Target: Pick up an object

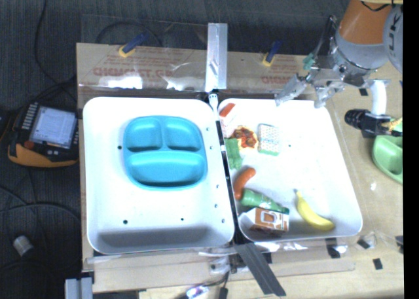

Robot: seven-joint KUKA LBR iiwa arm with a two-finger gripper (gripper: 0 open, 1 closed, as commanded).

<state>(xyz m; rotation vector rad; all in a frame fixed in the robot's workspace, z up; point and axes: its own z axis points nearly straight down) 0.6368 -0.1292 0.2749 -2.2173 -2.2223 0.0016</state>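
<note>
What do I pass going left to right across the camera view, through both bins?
Blue divided plate in the left bin → sausage → white speckled packet → banana near the right bin's front corner → green object on the bench.

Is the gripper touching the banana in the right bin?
Apart. The camera view shows the gripper above the bin's far rim, while the banana lies near the front edge, white bin floor between them.
</note>
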